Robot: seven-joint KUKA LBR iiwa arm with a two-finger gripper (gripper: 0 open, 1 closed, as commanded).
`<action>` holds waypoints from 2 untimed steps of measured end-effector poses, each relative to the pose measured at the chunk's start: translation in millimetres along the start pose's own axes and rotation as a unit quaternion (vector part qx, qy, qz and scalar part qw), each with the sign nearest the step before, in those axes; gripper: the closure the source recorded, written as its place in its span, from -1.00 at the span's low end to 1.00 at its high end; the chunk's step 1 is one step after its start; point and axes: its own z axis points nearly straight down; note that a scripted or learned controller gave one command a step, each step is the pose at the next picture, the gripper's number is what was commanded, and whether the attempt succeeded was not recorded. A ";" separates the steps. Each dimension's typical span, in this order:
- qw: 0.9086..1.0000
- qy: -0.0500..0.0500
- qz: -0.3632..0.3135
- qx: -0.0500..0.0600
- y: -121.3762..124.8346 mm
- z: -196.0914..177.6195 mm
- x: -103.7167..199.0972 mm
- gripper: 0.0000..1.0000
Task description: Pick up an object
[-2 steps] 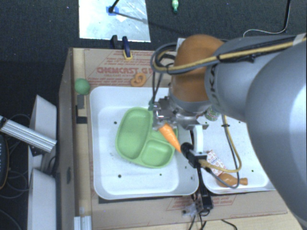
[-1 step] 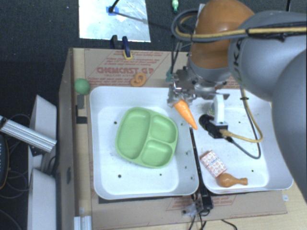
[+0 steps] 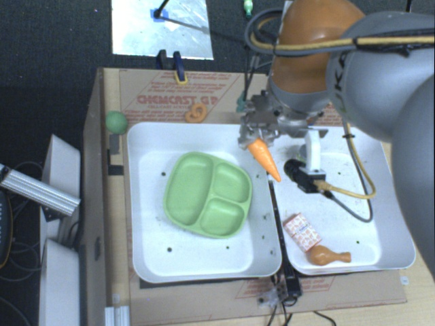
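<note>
An orange toy carrot (image 3: 265, 160) hangs tilted over the divider between the two bins, its tip pointing down and to the right. My gripper (image 3: 253, 138) is just above it, and the carrot's thick end sits between the fingers, which are shut on it. The arm's grey and orange wrist hides the back of the right bin (image 3: 384, 209). A pink-and-white packet (image 3: 302, 231) and a tan toy drumstick (image 3: 327, 255) lie at the front of the right bin.
A green divided plate (image 3: 207, 194) lies in the middle of the left bin (image 3: 139, 209). An orange pretzel-shaped toy (image 3: 196, 113) rests on the cardboard behind the bins, and a green ball (image 3: 116, 121) sits at the far left corner. A black cable unit (image 3: 303, 175) hangs beside the gripper.
</note>
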 end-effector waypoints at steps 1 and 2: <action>1.000 0.000 0.000 0.003 -74.3 65.9 69.9 1.00; 1.000 0.000 0.002 0.001 -55.7 27.2 32.4 1.00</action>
